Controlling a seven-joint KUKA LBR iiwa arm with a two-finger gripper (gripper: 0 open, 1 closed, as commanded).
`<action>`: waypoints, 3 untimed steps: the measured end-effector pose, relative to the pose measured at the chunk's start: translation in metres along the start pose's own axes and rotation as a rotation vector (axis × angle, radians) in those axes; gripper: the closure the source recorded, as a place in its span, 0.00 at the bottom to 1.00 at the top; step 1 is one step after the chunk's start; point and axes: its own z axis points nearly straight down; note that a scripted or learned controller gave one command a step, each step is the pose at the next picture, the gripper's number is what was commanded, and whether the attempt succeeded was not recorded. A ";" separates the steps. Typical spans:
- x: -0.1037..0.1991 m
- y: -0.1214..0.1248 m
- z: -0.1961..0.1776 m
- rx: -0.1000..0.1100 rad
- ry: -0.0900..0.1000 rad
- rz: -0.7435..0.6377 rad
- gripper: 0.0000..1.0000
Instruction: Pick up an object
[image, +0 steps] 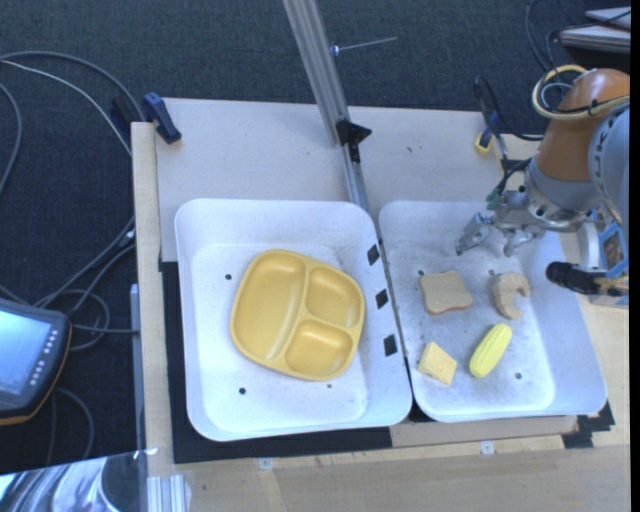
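Cheese wedge (437, 363) front of right bin | gripper (497, 238) spread open, holding nothing, well behind it

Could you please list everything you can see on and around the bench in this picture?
Bins: 2, white, side by side on the bench; left bin, right bin.
Divided plate: 1, yellow, in the left bin.
Bread slice: 1, tan, right bin, middle.
Bitten bread piece: 1, beige, right of the slice.
Corn cob: 1, yellow, right bin, near edge.
Cheese wedge: 1, pale yellow, left of the corn.
Clamps: 2, blue, at the bench's far corners.
Arm: 1, grey and orange, from the right.
Pincer: 1, metal, over the right bin's far side.
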 end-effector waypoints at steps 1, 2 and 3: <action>0.000 0.003 -0.016 -0.010 -0.002 -0.001 1.00; -0.008 0.006 -0.079 -0.016 -0.004 0.000 1.00; -0.012 0.012 -0.127 -0.015 -0.004 -0.002 1.00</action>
